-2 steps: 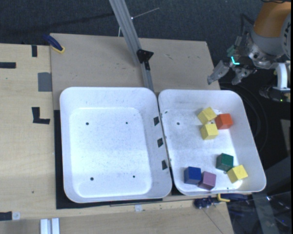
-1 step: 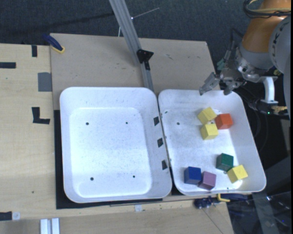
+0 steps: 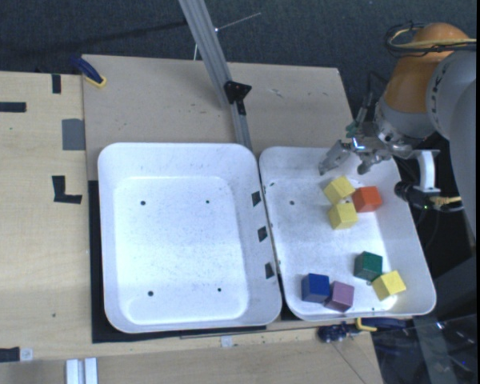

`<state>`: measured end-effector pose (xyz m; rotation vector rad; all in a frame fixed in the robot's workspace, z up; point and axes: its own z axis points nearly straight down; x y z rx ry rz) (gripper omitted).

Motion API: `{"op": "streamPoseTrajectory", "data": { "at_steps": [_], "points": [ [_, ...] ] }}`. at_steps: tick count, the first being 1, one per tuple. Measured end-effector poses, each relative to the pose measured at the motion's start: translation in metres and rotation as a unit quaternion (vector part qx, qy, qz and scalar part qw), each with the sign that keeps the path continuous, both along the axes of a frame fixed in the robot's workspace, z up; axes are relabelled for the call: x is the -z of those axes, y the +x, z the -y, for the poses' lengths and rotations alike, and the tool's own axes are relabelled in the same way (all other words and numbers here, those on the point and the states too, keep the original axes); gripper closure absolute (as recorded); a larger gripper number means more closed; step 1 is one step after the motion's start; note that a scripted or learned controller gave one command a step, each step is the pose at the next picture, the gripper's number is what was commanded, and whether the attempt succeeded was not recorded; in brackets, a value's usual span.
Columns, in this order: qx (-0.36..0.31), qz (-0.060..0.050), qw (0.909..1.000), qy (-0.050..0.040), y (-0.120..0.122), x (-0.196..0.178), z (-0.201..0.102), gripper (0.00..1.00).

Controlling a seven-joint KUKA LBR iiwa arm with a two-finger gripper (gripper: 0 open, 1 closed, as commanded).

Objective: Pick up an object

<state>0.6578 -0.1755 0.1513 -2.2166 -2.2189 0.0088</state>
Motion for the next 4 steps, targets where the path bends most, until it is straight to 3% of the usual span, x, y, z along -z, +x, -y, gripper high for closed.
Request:
{"op": "streamPoseTrajectory", "data": {
  "at_steps": [1,2,4],
  "points": [
    [-0.001,0.0,1.0,0.0001,-0.002,0.055,-0.001,0.0],
    [-0.001,0.003,1.0,-0.0003,0.0,0.04,-0.002,1.0],
    [-0.001,0.007,1.0,-0.0005,0.007,-0.079,-0.01,1.0]
  ]
}}
